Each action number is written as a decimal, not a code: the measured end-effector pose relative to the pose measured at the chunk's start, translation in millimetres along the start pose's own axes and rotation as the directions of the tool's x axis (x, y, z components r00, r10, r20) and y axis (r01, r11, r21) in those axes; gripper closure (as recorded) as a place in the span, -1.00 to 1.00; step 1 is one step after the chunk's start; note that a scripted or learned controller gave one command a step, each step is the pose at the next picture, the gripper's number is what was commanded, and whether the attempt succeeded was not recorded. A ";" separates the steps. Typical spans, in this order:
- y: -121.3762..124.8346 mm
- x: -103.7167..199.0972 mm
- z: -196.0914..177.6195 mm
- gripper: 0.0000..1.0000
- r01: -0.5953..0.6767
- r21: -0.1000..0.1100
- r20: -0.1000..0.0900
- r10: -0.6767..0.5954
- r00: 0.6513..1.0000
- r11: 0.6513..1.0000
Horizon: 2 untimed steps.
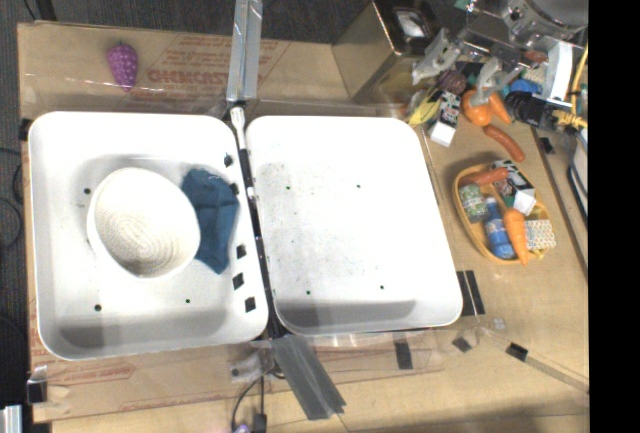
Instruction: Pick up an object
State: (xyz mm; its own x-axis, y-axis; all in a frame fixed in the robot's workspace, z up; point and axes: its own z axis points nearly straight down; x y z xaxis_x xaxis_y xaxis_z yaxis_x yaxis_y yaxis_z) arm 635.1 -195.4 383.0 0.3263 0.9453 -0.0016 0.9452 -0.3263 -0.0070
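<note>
The left bin (60, 321) holds a round white woven hat (145, 221) and a crumpled blue cloth (212, 216) that touches the hat's right side. The right bin (340, 221) shows its bare speckled floor. My gripper (461, 66) hangs beyond the right bin's far right corner, outside both bins, above a heap of small toys (470, 106). Its two grey fingers (433, 56) stand spread apart and open, with nothing gripped between them.
A yellow basket (462, 206) of toy food sits on the bench right of the right bin. A brown box (385, 36) stands behind that bin. A purple grape bunch (123, 64) lies on the cardboard at the far left. A metal post (243, 46) rises between the bins.
</note>
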 end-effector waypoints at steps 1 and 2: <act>22.2 2.2 -58.0 -1.00 -0.153 -0.003 0.000 0.153 0.988 0.988; 21.6 4.7 -57.4 -1.00 -0.121 -0.001 -0.001 0.121 0.993 0.993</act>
State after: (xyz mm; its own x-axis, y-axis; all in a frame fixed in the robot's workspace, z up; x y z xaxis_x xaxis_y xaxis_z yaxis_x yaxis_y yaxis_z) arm 657.5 -198.1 440.3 0.4381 0.8989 -0.0019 0.8989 -0.4381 -0.0058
